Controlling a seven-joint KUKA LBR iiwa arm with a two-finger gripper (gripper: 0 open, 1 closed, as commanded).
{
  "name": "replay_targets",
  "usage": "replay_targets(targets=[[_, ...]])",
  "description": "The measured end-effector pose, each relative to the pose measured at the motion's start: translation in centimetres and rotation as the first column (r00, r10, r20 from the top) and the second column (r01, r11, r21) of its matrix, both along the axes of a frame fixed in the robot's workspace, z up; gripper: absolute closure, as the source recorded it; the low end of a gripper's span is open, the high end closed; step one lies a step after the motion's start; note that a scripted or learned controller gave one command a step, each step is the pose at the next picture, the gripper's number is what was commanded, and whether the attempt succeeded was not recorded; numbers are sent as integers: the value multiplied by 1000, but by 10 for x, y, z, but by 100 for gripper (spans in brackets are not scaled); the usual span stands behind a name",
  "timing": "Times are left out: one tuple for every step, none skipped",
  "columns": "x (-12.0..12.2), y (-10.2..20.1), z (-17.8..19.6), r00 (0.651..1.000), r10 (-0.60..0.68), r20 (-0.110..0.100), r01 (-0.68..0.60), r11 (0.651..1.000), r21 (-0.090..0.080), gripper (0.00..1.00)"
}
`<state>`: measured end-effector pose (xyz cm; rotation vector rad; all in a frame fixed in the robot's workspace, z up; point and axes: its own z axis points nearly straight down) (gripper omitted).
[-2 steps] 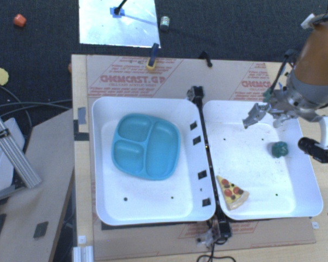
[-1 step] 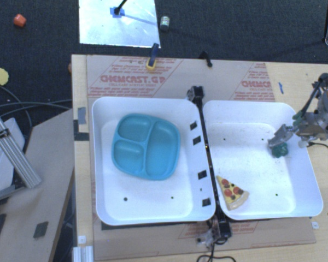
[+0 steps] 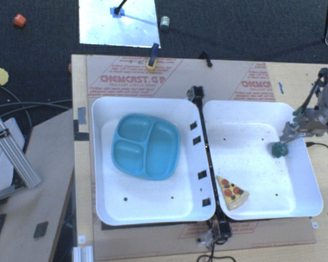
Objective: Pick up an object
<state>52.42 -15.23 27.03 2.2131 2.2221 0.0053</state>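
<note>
Bench: two shallow white bins are seen side by side on a board printed with red lettering.
Left bin (image 3: pixel 106 201): a blue divided plate (image 3: pixel 146 146) is found lying flat in its upper middle, with three compartments facing up.
Right bin (image 3: pixel 306 198): two items are contained, set well apart from each other.
Pizza slice toy (image 3: pixel 232 192): it is located near the lower left corner of the right bin, just beside the divider between the bins, lying flat.
Teal object (image 3: pixel 279 149): a small rounded item is noted near the right wall of the right bin, at mid-height.
Gripper (image 3: pixel 287 137): it is positioned directly above and touching or nearly touching the teal object, entering from the right.
Jaw state: it cannot be told whether the jaws are wide or narrow, and a hold on the teal object cannot be confirmed.
Arm: part of the wrist is seen at the right edge, above the right bin's rim.
</note>
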Motion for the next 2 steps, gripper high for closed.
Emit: replay_targets(targets=[[-2, 84, -12, 1000, 8, -5, -8, 1000, 5, 100], [11, 170, -12, 1000, 10, -3, -10, 1000, 5, 100]])
